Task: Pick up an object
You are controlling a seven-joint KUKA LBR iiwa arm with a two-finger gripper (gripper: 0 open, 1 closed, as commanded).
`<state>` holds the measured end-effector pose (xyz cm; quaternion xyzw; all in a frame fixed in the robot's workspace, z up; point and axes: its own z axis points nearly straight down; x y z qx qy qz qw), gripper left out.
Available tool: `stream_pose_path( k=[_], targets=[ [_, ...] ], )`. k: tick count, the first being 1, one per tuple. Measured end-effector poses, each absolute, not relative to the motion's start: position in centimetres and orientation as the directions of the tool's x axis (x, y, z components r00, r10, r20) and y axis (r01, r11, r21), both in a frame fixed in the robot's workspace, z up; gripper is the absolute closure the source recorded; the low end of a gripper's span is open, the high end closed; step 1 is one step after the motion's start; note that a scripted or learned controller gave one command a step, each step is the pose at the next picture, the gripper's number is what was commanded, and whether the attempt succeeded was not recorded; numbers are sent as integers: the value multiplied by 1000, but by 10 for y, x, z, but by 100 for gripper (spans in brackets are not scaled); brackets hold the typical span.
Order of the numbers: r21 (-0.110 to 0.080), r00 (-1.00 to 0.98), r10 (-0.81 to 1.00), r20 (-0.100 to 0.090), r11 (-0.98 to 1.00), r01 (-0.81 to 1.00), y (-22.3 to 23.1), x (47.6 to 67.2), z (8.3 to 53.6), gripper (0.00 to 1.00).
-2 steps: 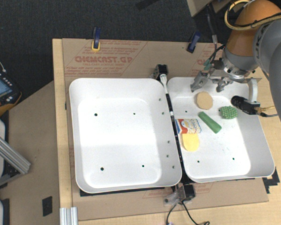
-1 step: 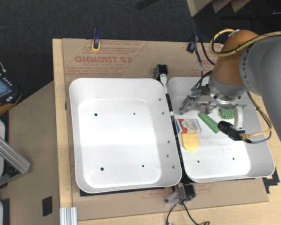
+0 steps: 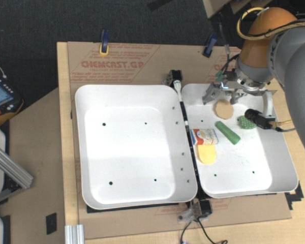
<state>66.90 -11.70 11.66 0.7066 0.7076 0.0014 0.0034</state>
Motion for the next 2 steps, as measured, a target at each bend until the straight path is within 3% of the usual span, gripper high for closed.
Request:
stream_pose_path(
  k=[1, 2],
  targets=[
    [13, 3, 1000, -6, -3, 1000, -157, 668, 214, 0],
    [-9, 1, 1000, 2, -1, 1000, -141, 650, 116, 0]
  ],
)
